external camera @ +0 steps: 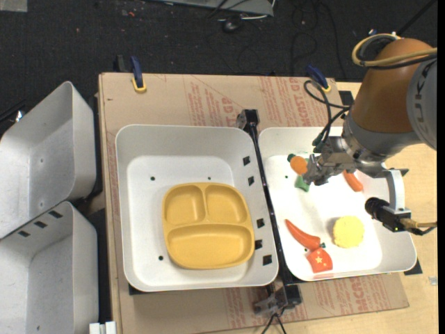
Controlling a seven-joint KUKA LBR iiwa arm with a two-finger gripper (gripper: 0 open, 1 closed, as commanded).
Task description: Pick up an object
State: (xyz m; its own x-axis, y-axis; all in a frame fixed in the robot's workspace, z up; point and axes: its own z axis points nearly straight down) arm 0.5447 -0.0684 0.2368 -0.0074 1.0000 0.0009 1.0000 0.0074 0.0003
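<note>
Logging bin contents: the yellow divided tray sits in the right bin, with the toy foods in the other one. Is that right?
Not quite. The camera view shows the yellow divided tray in the left bin. The toy foods, such as the yellow round piece and red pepper, lie in the right bin.

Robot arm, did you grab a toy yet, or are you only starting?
Nothing looks picked up yet. The gripper is down in the right bin, right by the carrot and a small green piece, though a grip can't be made out. The red pepper, yellow lump and strawberry lie loose. Grabbing and lifting remain.
</note>
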